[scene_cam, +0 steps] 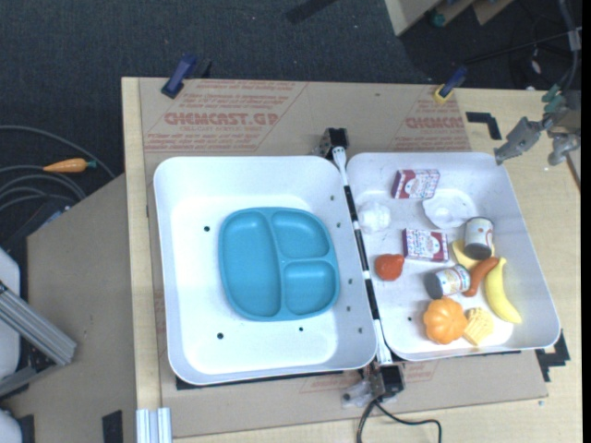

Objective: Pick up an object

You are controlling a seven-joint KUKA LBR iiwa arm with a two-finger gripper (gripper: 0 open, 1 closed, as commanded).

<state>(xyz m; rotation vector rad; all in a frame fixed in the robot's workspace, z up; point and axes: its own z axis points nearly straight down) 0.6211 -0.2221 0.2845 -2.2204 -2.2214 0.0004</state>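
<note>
The right bin (517,192) holds several small items: two red-and-white cartons (415,185) (426,245), a white lid (446,210), a tin can (476,238), a red piece (390,266), a banana (500,289), a small jar (448,281), an orange fruit (444,320) and a yellow cracker (477,325). My gripper (534,148) hovers past the bin's far right corner, over the bench. Its fingers (513,142) are spread open with nothing between them.
The left bin (185,192) carries a blue divided plate (278,262). A white crumpled bit (374,217) lies near the divider between the bins. Clamps (182,75) (450,85) sit on the board's far edge. Cables trail off the bench at left.
</note>
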